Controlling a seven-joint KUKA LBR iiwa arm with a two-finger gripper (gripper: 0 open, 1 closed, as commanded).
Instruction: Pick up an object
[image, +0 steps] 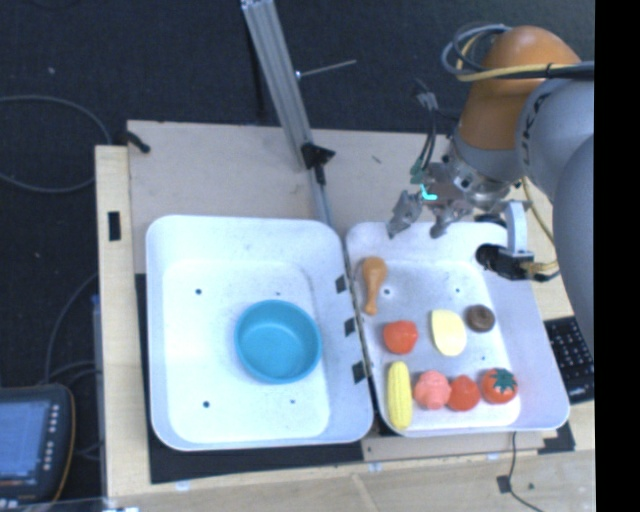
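claw poised over the right bin, nothing picked yet

the claw (421, 217) hangs spread apart and bare above the far rim of the right shallow white bin (530, 400); the nearest piece, a tan plastic drumstick (371, 280), lies on the bin floor, so lowering, gripping and lifting all remain.

No text, label, brand, number or sign could be read anywhere in the camera view. The screen (28, 440) at the lower left corner glowed blue, but whatever it displayed was too small and blurred to make out. The keyboard (571, 357) beside the right bin (530, 395) showed dark keys whose markings were likewise too small to read.
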